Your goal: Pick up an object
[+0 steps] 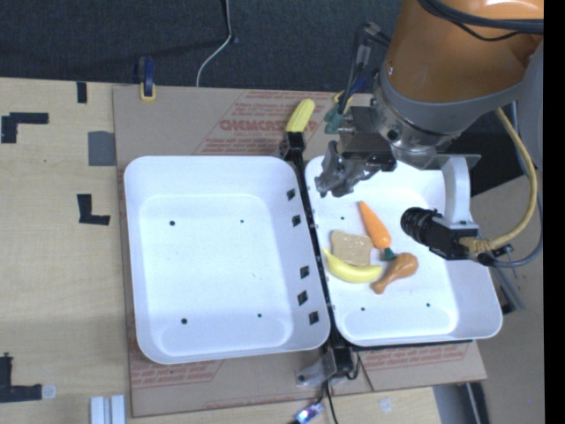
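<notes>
In the right bin (441, 321) lie an orange carrot (374, 224), a yellow banana (351, 270), a tan bread slice (352, 248) and a brown drumstick (395, 272), clustered near the bin's middle. My gripper (338, 177) hangs over the right bin's upper left part, above and left of the carrot. Nothing shows between its dark fingers. The big orange and grey arm hides the bin's upper right part.
The left bin (150, 237) sits beside the right one, with black clips along the shared divider (305, 254). A yellow clamp (300, 115) sits at the divider's top. A black cylinder with a cable (433, 230) juts over the right bin's right side.
</notes>
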Motion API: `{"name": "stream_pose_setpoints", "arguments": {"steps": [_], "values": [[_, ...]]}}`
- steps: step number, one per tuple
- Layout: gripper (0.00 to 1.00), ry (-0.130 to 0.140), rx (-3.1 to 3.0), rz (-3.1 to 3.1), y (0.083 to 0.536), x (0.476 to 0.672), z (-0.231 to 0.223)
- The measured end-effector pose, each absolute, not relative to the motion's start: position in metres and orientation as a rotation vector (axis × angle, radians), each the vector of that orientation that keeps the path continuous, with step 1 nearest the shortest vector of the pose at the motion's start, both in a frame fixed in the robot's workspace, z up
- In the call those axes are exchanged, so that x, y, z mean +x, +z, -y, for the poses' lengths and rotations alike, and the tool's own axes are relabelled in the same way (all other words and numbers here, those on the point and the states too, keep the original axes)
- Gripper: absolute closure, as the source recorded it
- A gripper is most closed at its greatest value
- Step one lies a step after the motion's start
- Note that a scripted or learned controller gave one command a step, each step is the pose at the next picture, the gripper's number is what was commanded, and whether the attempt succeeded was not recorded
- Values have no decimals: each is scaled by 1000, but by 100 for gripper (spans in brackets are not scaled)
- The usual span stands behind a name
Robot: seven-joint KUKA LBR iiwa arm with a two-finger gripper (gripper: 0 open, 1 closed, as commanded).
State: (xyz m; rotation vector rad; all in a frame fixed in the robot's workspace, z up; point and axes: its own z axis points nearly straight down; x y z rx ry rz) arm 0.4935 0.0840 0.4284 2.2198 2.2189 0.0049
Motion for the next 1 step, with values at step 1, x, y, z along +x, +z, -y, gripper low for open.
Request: {"name": "stream_pose_setpoints", "arguments": {"steps": [1], "values": [[100,-10,2218,-2231,342,482,-150]]}}
